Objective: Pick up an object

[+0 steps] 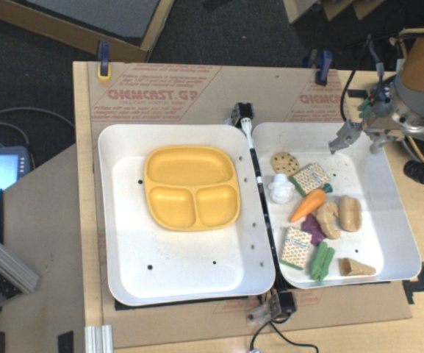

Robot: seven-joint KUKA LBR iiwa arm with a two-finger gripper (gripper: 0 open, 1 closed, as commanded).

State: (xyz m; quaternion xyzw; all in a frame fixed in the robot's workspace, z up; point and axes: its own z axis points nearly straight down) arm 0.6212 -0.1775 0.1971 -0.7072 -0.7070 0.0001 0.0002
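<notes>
Nothing is picked yet; the gripper (358, 140) hangs spread and empty at the right bin's (395, 219) one o'clock corner; the carrot (308, 204) and other toys lie untouched.

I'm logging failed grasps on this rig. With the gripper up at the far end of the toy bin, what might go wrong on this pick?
1. The toys in the right bin lie packed together: the carrot touches the purple piece and the white bottle, so the gripper may nudge neighbours or pinch two.
2. The cracker and cookie look flat, so fingers may slide off.
</notes>
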